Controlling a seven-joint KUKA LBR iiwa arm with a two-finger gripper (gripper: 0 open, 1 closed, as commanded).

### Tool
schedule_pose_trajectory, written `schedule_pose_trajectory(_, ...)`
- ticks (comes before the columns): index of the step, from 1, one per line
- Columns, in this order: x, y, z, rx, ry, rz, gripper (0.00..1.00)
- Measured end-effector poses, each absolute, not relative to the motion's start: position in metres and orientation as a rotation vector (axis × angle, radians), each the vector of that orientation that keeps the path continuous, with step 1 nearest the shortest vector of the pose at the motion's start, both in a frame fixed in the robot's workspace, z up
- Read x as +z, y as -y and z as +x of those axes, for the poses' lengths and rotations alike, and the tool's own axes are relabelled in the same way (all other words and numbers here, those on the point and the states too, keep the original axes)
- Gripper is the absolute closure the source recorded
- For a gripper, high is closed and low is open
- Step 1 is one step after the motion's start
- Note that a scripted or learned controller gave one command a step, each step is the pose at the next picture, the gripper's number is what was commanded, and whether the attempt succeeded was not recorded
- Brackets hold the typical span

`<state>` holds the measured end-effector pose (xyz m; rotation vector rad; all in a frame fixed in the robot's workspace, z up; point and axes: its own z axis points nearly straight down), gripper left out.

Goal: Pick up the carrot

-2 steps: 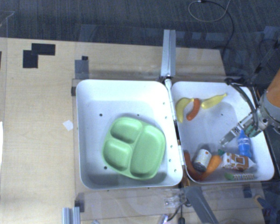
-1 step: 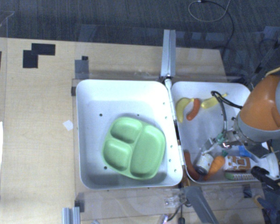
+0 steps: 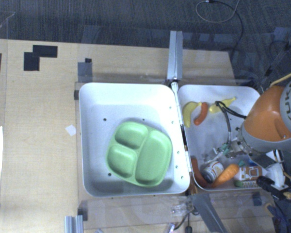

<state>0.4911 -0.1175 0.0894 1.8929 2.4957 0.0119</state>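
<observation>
The orange carrot (image 3: 226, 174) lies tilted near the front edge of the right bin (image 3: 247, 92), between a small can (image 3: 212, 170) and a green-and-white packet (image 3: 246, 175). My gripper (image 3: 227, 149) hangs just above and behind the carrot, at the end of the grey arm with its orange band (image 3: 267, 115). Cables and the wrist blur its tip. Nothing is visibly held.
A yellow banana (image 3: 190, 111), a red sausage (image 3: 201, 113) and another yellow piece (image 3: 224, 103) sit at the back of the right bin. A dark red sausage (image 3: 196, 171) lies by its left wall. The left bin (image 3: 94, 110) holds a green divided plate (image 3: 139, 153).
</observation>
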Motion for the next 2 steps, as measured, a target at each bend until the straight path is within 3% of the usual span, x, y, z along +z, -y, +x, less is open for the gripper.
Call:
schedule_pose_trajectory(1, 0.089, 0.145, 0.491, 0.015, -2.086, 2.338, 0.00)
schedule_pose_trajectory(2, 0.101, 0.144, 0.495, 0.021, -2.094, 2.322, 1.00)
